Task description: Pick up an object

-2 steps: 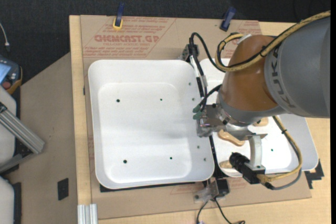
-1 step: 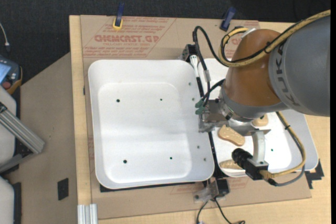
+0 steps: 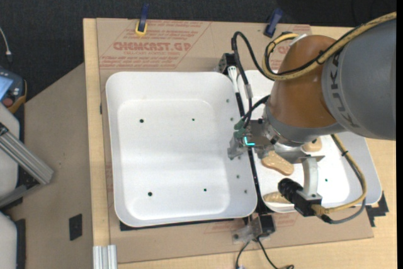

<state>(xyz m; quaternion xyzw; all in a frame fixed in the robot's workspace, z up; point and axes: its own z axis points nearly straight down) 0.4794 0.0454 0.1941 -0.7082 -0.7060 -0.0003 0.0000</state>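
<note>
The arm [image 3: 368,82] is seen reaching in from the right of the frame, its orange band [image 3: 302,88] hanging over the inner edge of the right bin [image 3: 354,181], a little right of centre. The gripper [image 3: 281,148] is tucked beneath the wrist and is seen from above. Whether it is wide, narrow or closed on anything cannot be told (the wrist hides its working end), and nothing is seen held. The likeliest target is judged to be a tan piece [image 3: 278,164] lying in the right bin, just below the gripper in the frame and very close to it, perhaps partly under it. Its long axis runs mostly left to right across the frame, dipping slightly toward the lower right. A paler piece [image 3: 272,200] is seen farther down, near the lower rim of the same bin. Another tan scrap [image 3: 313,145] peeks out to the right of the wrist. The left bin [image 3: 170,157] is marked only by four dark dots. For a grasp, a short shift toward the lower frame edge is judged to be needed, with the closing direction set across the tan piece's long axis.
</note>
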